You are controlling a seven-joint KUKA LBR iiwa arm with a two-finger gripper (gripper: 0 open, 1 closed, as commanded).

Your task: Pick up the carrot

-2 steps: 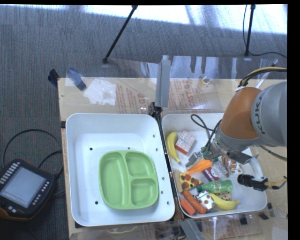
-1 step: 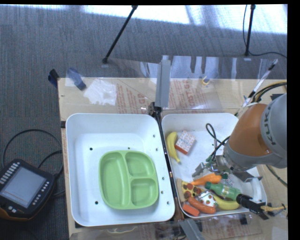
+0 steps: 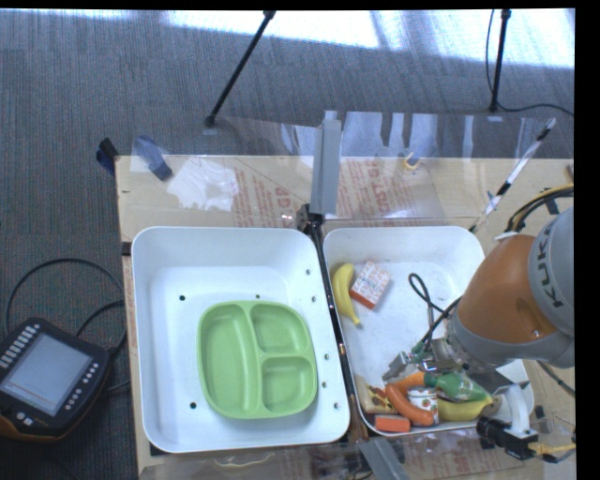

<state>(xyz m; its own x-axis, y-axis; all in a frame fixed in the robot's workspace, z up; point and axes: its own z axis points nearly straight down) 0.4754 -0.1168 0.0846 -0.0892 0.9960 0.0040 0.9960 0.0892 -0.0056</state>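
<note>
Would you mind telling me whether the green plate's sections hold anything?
Empty: all three sections of the green plate show bare green in the left bin.

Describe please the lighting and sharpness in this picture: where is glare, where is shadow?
Camera view: bright sunlight washes out the grey carpet strip at the top; the two white plastic bins are evenly lit, nearly overexposed; the orange carrot lies in the arm's shadow, soft and slightly blurred; overall focus is mild.
</note>
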